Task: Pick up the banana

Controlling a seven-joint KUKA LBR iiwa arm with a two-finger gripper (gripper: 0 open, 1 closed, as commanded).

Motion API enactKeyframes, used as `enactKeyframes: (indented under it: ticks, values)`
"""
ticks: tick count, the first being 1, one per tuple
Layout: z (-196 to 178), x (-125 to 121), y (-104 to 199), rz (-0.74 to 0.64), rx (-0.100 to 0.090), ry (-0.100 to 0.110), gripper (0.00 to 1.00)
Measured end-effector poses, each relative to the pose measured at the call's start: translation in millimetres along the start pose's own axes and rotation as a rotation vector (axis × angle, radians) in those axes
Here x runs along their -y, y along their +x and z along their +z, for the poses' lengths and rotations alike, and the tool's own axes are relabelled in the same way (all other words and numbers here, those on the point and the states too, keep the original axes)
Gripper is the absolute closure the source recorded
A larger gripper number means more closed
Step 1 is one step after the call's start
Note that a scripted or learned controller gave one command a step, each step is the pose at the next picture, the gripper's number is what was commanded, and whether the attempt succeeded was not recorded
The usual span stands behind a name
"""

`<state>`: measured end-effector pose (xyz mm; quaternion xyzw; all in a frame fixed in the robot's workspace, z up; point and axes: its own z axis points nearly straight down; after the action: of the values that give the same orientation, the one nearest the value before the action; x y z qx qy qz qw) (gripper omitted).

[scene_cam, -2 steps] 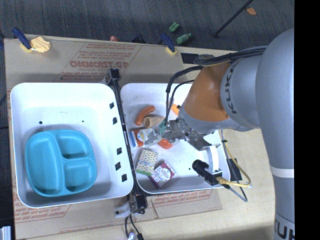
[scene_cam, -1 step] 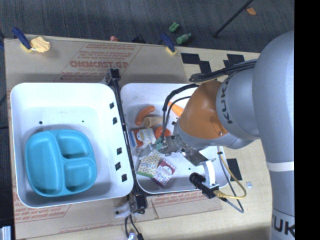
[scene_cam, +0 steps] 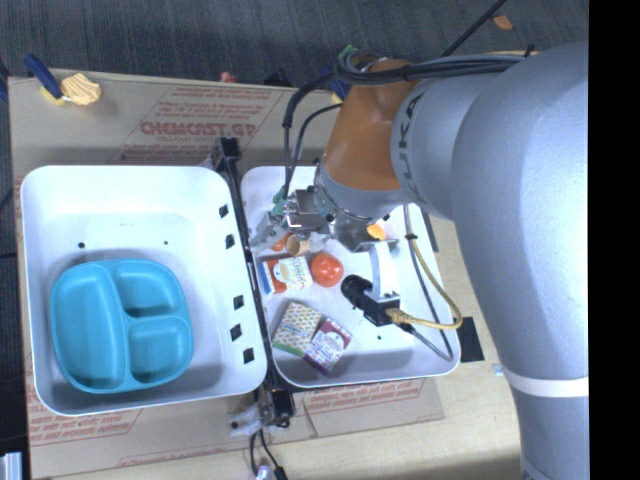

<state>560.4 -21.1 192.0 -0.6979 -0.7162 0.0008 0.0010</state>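
Gripper (scene_cam: 300,218) is down in the right bin (scene_cam: 435,363), at its upper-left part, under the orange band (scene_cam: 365,138) of the arm (scene_cam: 500,198). We can't tell its state; the wrist hides most of it. We can't pick out the banana for sure: a small yellow-orange bit (scene_cam: 375,231) peeks out beside the wrist, identity unclear. Just below the gripper we see a small carton (scene_cam: 289,273) and a red tomato-like ball (scene_cam: 326,269), touching or nearly so. Lower down, a patterned packet (scene_cam: 310,336). Left bin (scene_cam: 60,193) holds a blue divided tray (scene_cam: 120,323).
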Motion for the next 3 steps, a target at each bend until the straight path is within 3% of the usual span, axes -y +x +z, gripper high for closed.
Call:
enactKeyframes:
  ticks: [1, 2, 3]
  values:
    - [-35.7, 74.7, -65.7, -0.029, 0.000, 0.002, 0.00]
    - [1.2, 69.2, 6.5, -0.212, -0.001, 0.003, 0.00]
    - [8.5, 79.3, 140.4, -0.257, 0.000, 0.002, 0.00]
